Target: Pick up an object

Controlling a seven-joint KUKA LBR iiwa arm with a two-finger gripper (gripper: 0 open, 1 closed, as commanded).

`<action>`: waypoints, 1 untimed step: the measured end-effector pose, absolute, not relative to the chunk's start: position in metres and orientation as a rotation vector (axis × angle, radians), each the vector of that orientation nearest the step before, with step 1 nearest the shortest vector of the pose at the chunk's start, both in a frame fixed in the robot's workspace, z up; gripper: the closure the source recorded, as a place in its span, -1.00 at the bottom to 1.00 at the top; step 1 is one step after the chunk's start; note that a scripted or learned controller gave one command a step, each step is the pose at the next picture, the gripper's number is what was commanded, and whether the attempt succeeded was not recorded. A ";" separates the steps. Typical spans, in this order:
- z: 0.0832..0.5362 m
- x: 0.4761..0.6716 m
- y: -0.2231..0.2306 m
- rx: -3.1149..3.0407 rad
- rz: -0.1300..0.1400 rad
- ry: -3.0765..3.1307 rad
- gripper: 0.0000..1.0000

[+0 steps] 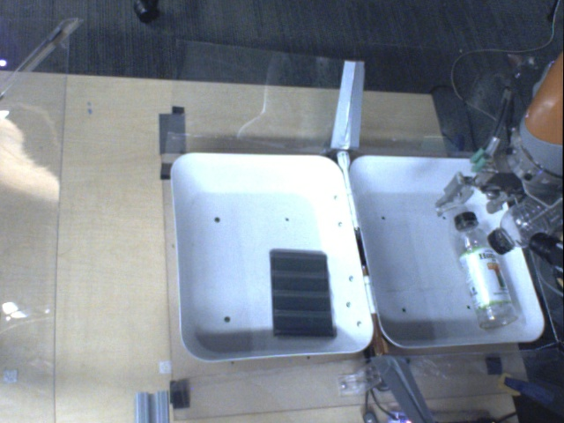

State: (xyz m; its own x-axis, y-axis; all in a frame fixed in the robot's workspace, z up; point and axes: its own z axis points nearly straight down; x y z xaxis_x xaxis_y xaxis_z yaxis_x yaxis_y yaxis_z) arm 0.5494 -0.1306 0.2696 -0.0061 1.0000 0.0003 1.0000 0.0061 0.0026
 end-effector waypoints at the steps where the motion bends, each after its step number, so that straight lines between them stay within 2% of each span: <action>1: 0.209 0.570 -0.166 1.983 0.003 2.433 -1.00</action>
